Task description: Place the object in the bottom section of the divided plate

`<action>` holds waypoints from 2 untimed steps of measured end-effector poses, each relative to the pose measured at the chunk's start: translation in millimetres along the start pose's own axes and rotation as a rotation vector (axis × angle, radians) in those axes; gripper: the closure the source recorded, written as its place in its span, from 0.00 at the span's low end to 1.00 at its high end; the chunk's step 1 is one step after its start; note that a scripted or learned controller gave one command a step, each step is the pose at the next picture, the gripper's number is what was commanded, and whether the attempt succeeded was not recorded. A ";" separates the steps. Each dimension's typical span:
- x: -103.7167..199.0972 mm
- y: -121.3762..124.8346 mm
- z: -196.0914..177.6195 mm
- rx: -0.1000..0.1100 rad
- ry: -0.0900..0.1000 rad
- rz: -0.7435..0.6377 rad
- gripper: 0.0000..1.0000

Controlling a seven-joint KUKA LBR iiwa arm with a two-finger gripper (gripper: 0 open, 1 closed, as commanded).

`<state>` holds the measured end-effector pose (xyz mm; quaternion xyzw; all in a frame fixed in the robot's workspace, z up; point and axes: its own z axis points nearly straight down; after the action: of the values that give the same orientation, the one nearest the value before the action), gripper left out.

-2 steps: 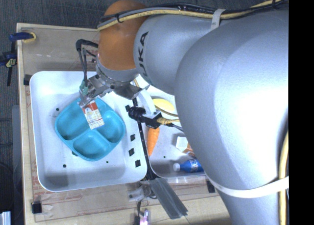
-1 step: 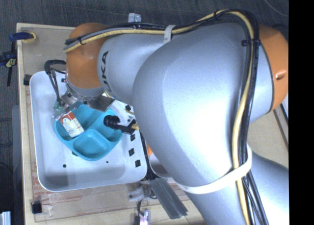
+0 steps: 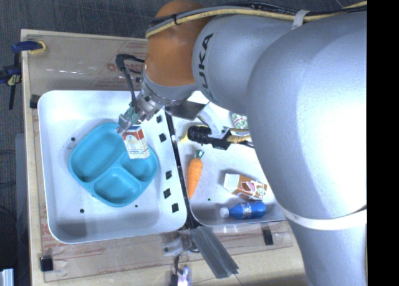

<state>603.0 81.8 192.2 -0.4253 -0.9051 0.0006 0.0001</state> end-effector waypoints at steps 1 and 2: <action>0.3 0.1 0.2 0.000 0.000 0.000 0.00; 66.4 2.1 91.3 0.003 0.002 0.169 0.00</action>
<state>562.1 134.2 100.9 -0.5002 -0.8659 0.0018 0.0015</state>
